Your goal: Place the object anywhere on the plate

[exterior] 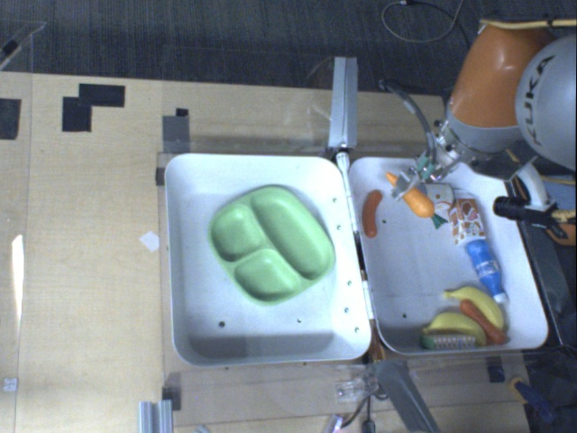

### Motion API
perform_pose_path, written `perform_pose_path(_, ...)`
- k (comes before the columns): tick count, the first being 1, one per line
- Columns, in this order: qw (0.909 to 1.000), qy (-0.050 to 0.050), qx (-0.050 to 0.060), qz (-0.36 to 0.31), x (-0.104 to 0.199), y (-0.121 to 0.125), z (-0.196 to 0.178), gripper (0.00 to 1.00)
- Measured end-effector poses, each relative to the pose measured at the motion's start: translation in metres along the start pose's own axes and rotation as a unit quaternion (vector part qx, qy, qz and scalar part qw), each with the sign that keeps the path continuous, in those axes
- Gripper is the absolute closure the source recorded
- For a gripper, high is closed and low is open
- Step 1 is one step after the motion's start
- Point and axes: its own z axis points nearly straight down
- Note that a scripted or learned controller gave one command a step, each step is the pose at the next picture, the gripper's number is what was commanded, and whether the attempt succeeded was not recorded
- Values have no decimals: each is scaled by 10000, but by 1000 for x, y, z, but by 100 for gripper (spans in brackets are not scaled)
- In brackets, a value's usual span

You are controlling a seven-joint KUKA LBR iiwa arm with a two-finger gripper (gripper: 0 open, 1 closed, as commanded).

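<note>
A green plate [270,242] with three compartments lies in the middle of the left bin [185,269]. An orange carrot [416,202] rests at the back of the right bin [397,269]. My gripper [427,171] hangs directly over the carrot's upper end, touching or nearly touching it. The wrist hides the contact. The grey arm with its orange band [491,70] reaches in from the upper right.
A reddish sausage [369,213] lies by the right bin's left wall. A bottle [476,244] with a white label and blue end lies to the right of the carrot. A banana [475,303] and other toy foods crowd the front right corner. A metal divider post [343,106] stands between the bins.
</note>
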Motion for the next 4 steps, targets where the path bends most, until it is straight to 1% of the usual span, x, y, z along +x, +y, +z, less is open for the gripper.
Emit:
perform_pose_path(1,9997,8,7,-263,79,2,0,100)
perform_pose_path(2,9974,14,11,-714,141,10,1,100)
perform_pose_path(3,9797,13,0,-2007,195,45,-16,100)
perform_pose_path(4,9797,14,0,-2005,195,45,-16,0)
